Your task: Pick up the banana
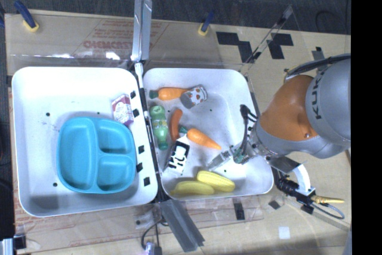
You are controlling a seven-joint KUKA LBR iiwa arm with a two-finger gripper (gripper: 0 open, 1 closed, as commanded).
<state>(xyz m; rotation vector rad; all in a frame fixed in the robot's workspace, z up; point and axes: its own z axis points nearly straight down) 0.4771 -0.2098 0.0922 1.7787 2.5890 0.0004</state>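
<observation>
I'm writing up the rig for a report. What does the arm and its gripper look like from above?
The arm is a bulky rounded body in smooth grey, with a broad orange band above the wrist and dark lettering on the grey shell at the right. Its gripper is a slim metallic two-finger piece with a small green spot near its base. A thin dark cable loops up beside the wrist.
</observation>
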